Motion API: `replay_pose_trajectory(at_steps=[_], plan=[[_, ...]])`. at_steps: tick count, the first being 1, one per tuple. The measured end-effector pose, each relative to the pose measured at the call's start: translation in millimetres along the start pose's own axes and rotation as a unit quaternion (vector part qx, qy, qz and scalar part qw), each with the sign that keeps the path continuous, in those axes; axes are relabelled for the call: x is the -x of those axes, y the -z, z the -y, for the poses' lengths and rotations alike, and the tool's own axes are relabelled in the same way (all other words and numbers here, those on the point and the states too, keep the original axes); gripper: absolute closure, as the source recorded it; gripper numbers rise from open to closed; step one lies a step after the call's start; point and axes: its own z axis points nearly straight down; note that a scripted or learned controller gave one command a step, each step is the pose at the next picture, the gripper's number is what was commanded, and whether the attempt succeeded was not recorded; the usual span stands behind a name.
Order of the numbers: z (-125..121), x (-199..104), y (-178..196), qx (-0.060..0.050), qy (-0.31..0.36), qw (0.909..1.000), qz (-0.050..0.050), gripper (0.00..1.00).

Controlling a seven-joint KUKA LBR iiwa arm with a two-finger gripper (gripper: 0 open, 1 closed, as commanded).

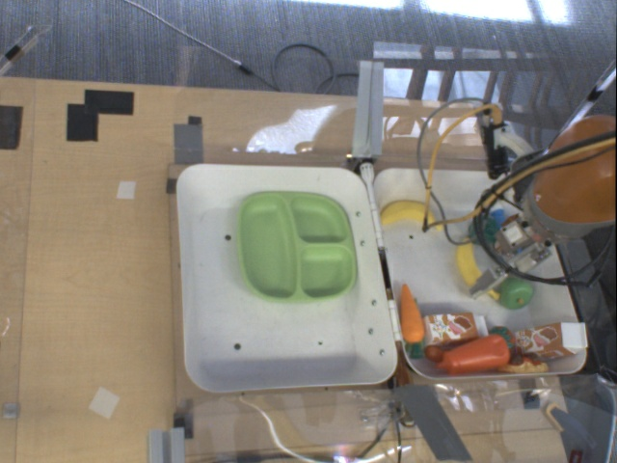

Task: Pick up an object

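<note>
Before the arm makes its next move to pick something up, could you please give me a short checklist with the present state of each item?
1. Gripper is over the right bin, where the objects lie: ok.
2. Something is already held between its fingers: cannot tell.
3. A target lies close by: ok, the green ball and a yellow banana sit right beside the gripper.
4. The other objects are apart from the gripper: ok, the carrot and red pepper lie along the bin's near edge.
5. The green divided plate stays out of the way: ok, it lies in the left bin.
</note>
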Motion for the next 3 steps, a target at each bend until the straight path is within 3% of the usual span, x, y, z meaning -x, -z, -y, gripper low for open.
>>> replay_pose_trajectory(at_steps=[1,2,3], plan=[[-32,12,0,0.001,0.005,1.0000,0.001,0.00],[-3,61,0,0.000,0.037,0.9993,0.001,0.00],[74,81,-1,-0.001,-0.002,1.0000,0.002,0.00]])
